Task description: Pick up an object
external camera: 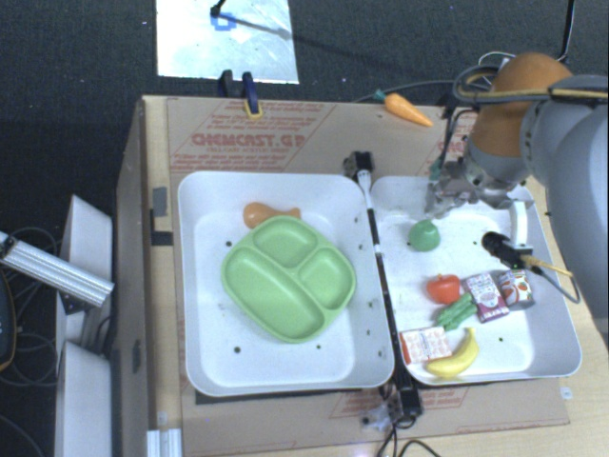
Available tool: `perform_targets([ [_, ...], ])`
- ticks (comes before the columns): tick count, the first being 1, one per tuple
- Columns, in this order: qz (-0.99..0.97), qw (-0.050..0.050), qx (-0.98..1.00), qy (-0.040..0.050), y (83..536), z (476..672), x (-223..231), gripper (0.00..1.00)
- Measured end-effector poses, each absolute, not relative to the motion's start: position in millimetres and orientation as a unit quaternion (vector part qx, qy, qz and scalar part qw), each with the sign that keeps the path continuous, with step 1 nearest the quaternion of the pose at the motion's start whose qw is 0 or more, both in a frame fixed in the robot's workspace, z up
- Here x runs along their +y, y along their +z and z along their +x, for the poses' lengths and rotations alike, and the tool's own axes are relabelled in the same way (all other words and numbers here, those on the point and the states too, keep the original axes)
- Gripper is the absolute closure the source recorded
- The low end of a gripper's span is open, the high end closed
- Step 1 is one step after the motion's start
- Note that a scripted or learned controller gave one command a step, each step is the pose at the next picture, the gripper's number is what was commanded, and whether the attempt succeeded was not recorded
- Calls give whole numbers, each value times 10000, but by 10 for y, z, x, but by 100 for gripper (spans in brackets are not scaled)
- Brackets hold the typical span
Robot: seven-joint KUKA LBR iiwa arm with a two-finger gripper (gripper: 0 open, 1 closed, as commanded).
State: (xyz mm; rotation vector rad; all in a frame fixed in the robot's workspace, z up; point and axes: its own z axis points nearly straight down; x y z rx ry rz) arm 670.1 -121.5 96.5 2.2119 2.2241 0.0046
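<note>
The grey arm [561, 150] reaches into the right-hand shallow white bin [561, 350], and its jaws hang over that bin's far left corner. Whether they are released or clenched cannot be told from this slant; nothing shows between them.

Just on the near side of the jaws, close but apart from them, lies a small round green ball [424, 235] on the bin floor. Nearer still from the jaws sits a red tomato-shaped toy [443, 288], with a green pod-shaped toy [457, 312] touching it. A purple and red printed carton [487, 295] lies beside these, further to the view's right. At the near edge, well apart from the jaws, rest a yellow plastic banana [455, 355] and a red and white packet [419, 344].

To the view's left of the jaws, in the left-hand white bin [209, 350], a light green divided plastic plate [285, 279] lies flat, an orange rounded toy [262, 214] showing at its far edge. Beyond the jaws, an orange toy carrot [407, 109] lies on the counter [285, 136].
</note>
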Motion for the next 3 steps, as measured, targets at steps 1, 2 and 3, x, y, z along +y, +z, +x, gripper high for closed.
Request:
perform_targets([
  [1, 7051, 23, 7091, 14, 964, 6700, -1215, 0],
  [2, 7057, 9, 7085, 4, 850, 6690, -1222, 0],
  [3, 7051, 25, 7091, 14, 965, 6702, -1224, 100],
])
